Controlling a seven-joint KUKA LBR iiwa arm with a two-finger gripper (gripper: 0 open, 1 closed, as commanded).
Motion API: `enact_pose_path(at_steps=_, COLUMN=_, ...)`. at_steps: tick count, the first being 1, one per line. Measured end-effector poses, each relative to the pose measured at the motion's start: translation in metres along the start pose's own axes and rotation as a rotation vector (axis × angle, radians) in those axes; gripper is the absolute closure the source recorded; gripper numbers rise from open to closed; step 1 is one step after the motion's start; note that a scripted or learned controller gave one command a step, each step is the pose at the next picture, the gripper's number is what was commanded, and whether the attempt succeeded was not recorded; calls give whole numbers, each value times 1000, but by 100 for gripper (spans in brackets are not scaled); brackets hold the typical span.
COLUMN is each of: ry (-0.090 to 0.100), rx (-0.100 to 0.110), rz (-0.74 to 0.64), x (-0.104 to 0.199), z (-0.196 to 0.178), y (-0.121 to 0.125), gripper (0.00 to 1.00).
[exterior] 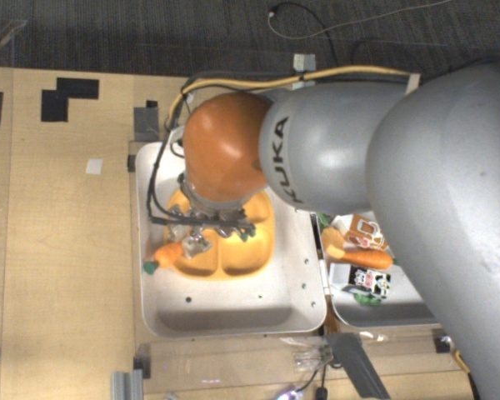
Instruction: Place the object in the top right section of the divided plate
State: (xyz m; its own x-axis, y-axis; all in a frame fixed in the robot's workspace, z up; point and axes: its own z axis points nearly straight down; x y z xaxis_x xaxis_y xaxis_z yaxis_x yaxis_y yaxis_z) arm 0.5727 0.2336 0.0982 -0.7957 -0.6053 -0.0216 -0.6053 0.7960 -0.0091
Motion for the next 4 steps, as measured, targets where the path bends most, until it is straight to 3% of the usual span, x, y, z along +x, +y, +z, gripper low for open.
enact_pose_path(at_steps=1, ry=9, rx=-8, rz=-122, x=-4, z=-8, y=-8, gripper=100)
enact_pose_path(at_steps=2, ry=14, rx=-9, rz=104, x=-16, z=-56, y=-22, gripper=100)
enact_pose_path(at_steps=3, ry=3, rx=-6, rz=-298, x=-2, z=-3, y=-1, gripper=100)
enact_pose_path(at_steps=4, ry=-9, rx=-3, rz=-822, x=2, z=1, y=-3, gripper=100)
